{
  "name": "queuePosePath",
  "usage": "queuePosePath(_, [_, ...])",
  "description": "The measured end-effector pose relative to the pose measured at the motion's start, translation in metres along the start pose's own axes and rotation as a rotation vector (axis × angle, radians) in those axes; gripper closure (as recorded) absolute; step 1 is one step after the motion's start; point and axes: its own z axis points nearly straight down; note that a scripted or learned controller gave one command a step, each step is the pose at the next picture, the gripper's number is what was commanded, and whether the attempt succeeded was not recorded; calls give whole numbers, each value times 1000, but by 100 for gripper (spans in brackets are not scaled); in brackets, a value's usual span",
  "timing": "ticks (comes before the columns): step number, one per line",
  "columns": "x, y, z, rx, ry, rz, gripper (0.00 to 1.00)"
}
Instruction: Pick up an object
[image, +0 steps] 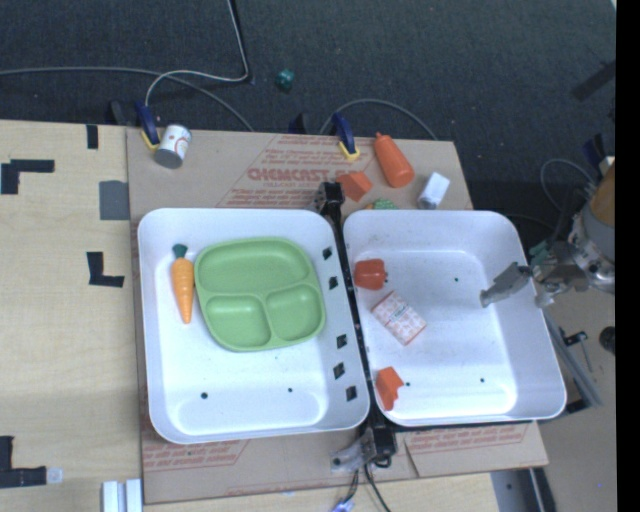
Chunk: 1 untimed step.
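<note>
Tool: over right bin's right wall; finger spread unreadable.
Packet: on right bin's floor, well left of tool.
Red block: near right bin's left wall.

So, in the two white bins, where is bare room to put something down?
Left white bin: the floor strip below the green divided plate. Right white bin: the floor between the pale printed packet and the gripper. Crowded: along the bins' divider.

The end effector hovers over the right bin, apparently holding nothing.
</note>
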Motion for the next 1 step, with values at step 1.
queuePosePath(1, [61, 12, 124, 3, 2, -1, 0])
